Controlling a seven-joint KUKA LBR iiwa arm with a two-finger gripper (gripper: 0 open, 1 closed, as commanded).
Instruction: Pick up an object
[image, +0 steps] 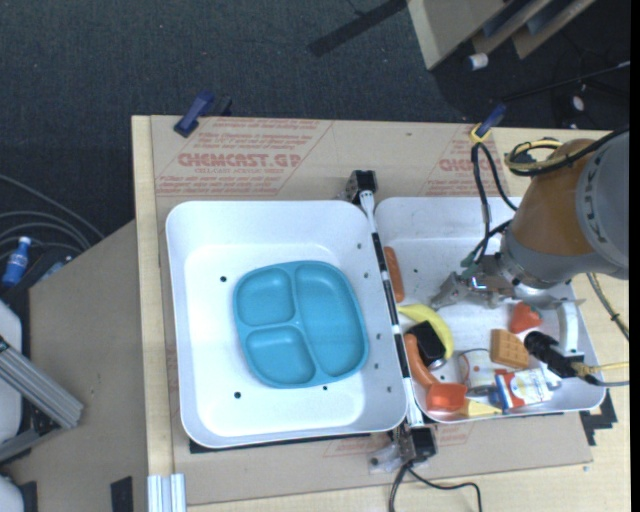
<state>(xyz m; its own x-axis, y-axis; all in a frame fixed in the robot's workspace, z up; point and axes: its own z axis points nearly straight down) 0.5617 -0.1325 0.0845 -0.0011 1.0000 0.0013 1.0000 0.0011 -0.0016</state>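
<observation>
Orange and grey, the arm comes in from the right of the camera view and bends down over the right bin. Its claw hangs low over the bare upper-middle floor of that bin, the metal tips pointing left. Whether the claw stands wide or narrow I cannot tell from this slant, and nothing shows between its tips, so by my judgement no pick has been made yet. The whole lift is left to do.

The likely things lie in the lower half of the right bin, in a loose heap. A yellow banana curves just below and left of the claw, close to it, touching a black block. An orange stick lies along the bin's left wall. Lower down sit a red-orange piece, a waffle, a small red lump and a printed pack, crowded near one another. The banana looks smooth and rounded, probably toy plastic, and may slip from a pinch.

The left bin holds a blue divided plate, flat in its middle, well apart from the claw. Both bins rest on a brown surface.
</observation>
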